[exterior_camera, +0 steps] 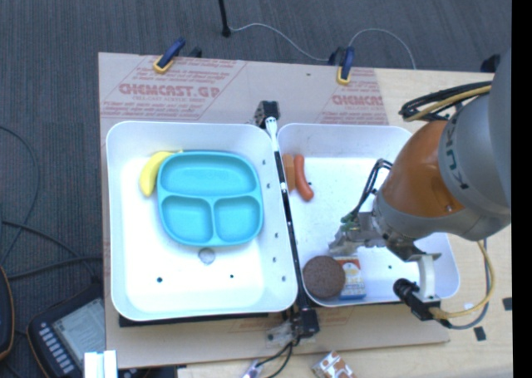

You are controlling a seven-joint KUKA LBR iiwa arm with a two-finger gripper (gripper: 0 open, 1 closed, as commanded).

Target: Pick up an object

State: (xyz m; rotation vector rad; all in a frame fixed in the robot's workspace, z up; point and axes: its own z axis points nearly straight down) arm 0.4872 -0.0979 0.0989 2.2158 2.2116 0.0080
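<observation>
My gripper [347, 239] hangs low in the right bin [332, 139], just above and to the right of a round brown cookie-like object [322, 277]. A small colourful packet [353, 278] lies beside the brown round thing, under the gripper. An orange-red sausage [300, 177] lies at the right bin's upper left. In the left bin [133, 227] a blue divided tray [210, 198] sits with a yellow banana [150, 172] at its left edge. Nothing shows between the fingers.
The arm's grey and orange body [440, 177] covers the right bin's right half. A black divider with a clamp [268, 112] runs between the bins. A small grey object [206, 257] lies below the blue tray. Cables trail at the bench's front right.
</observation>
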